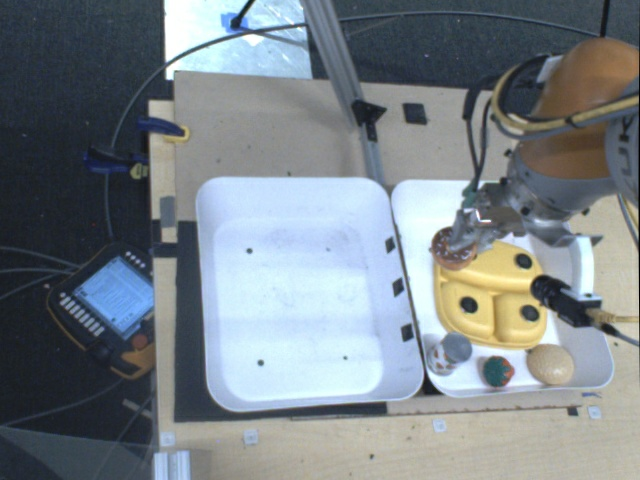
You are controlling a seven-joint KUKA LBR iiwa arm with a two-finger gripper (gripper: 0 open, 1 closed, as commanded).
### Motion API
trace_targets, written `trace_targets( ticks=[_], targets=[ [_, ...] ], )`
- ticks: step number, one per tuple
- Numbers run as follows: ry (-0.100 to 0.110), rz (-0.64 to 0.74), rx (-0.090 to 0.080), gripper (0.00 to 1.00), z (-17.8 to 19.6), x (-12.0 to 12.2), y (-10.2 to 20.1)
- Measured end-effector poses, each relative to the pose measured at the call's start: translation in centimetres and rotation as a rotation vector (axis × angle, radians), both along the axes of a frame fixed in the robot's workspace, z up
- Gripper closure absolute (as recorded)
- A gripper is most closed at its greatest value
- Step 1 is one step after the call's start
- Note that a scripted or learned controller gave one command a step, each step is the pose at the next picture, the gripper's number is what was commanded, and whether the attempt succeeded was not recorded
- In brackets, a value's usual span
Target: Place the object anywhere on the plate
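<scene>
Gripper [462, 230] sits low at right-centre of the frame over a small brown round object [453, 249] at the yellow plate's [495, 303] upper-left edge, finger state not discernible; judged best practice: confirm the grasp, then release further inward, away from the rim.

No text, label or number can be read. The pendant [108, 308] left of the desk [270, 133] has a lit screen, its contents too small to read.
</scene>
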State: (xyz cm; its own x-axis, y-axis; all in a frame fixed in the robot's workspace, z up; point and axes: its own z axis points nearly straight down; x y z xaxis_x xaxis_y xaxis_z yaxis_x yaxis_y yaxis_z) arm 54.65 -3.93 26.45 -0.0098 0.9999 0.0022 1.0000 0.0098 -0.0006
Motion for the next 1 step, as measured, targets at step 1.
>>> trace_targets(
  ticks=[1],
  targets=[
    [0.000, 0.001, 0.000, 1.00, -1.33, -0.97, 6.15]
  ],
)
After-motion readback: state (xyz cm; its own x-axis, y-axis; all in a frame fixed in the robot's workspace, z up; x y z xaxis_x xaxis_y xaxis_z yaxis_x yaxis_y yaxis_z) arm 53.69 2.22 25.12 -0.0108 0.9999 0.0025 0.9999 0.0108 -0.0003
